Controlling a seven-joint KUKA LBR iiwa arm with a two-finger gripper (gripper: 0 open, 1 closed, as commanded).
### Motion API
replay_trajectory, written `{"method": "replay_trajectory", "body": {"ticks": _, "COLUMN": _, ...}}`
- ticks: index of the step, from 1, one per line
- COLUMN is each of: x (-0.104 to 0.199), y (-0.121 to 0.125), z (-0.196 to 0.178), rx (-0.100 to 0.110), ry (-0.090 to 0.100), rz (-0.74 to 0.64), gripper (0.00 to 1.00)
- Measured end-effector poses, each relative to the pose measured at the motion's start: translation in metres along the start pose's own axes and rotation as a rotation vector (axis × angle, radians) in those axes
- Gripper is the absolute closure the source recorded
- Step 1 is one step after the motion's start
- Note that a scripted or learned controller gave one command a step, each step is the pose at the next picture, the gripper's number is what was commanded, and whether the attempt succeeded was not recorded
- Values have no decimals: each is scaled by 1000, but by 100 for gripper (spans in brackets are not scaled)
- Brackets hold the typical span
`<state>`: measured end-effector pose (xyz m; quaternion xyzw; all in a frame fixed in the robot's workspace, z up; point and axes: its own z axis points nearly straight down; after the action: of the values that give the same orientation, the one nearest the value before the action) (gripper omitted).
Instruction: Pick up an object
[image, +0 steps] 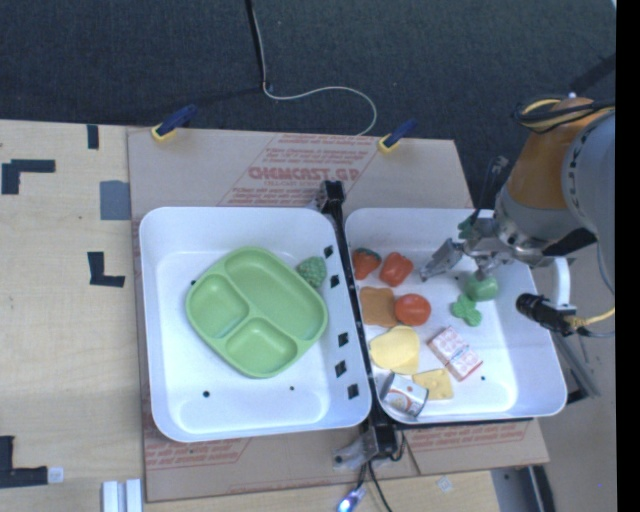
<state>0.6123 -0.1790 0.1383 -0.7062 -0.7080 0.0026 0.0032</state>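
You are looking at the arm (560, 180) reaching into the right bin (520, 400) from the right; the hand (468, 262) is hanging low over the bin's upper right area; its two fingers are spreading apart, one pointing left toward the middle of the bin, the other angling down beside a green toy (474, 297); nothing is sitting between the fingers, so you are holding nothing yet.

The green toy is lying just below the hand, seemingly touching or nearly touching the right finger; judging it the likeliest target. Close neighbours: a red pepper-like piece (396, 267), an orange piece (365, 263), a red round piece (412, 309), a brown slab (377, 305), a yellow piece (395, 349), a small red-and-white box (454, 353), a yellow wedge (434, 383).

For a clean pick, you are wanting the fingers centred astride the green toy rather than beside it; shifting slightly right and down in the view, then descending and closing, looks advisable; the toy's lumpy shape may be letting it slip.

The left bin (160, 330) is carrying a green divided plate (256, 312) with a small green piece (313, 270) at its edge.

Writing: red print on the cardboard sheet (290, 170) on the tabletop (60, 300) is reading roughly "CHEMCAST"; the rest is too small to read; the box's label is illegible
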Motion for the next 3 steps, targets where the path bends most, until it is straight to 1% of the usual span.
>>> {"method": "replay_trajectory", "body": {"ticks": 1, "x": 4, "y": 1, "z": 55, "rx": -3, "ry": 3, "rz": -2, "gripper": 0}}
{"method": "replay_trajectory", "body": {"ticks": 2, "x": 3, "y": 1, "z": 45, "rx": -1, "ry": 1, "rz": -3, "gripper": 100}}
{"method": "replay_trajectory", "body": {"ticks": 3, "x": 5, "y": 5, "z": 5, "rx": -7, "ry": 0, "rz": 1, "gripper": 100}}
